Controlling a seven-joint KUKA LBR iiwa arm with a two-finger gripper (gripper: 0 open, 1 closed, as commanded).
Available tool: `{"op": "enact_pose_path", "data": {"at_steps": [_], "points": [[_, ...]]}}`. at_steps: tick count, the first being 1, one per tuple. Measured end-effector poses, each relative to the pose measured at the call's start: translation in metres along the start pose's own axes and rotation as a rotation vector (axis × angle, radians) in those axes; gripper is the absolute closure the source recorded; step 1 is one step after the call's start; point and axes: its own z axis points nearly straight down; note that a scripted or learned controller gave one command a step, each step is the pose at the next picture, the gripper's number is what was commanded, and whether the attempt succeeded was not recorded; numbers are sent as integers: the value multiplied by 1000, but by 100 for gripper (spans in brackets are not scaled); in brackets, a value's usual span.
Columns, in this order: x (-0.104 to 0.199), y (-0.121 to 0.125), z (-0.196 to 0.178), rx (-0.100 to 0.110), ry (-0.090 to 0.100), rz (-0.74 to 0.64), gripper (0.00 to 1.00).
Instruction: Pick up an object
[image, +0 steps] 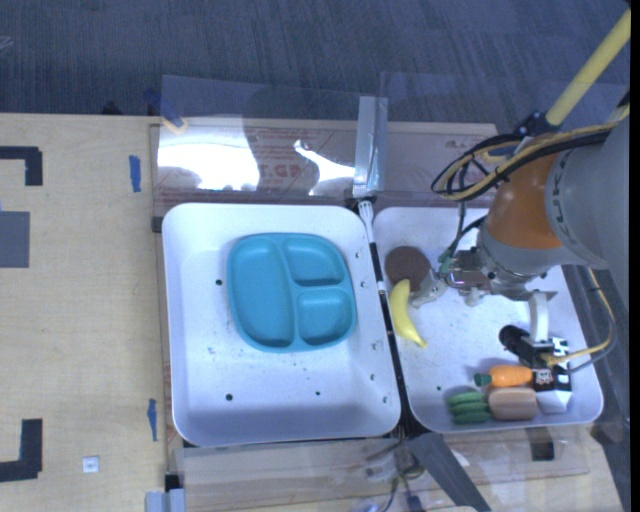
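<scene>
My gripper (432, 287) hangs low beside the banana (404, 314) and brown disc (406, 263) in the right bin (470, 400), lined for grabbing; grip state unclear.

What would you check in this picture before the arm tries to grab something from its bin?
1. Objects within the right bin: ok; banana, brown disc, carrot, green piece and tan piece lie there.
2. Gripper near a target: ok; it sits beside the banana.
3. Fingers open: cannot tell.
4. Something already held: cannot tell.
5. Banana free of neighbours: not ok; its top meets the disc.
6. Blue tray out of the way: ok; left bin.
</scene>
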Motion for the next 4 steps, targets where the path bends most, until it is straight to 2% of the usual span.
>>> {"op": "enact_pose_path", "data": {"at_steps": [1,2,3,4], "points": [[-10,46,1,3,0,-20,0],[0,84,-22,3,0,-80,0],[-4,83,0,8,2,-282,0],[-8,79,2,22,0,-514,0]]}}
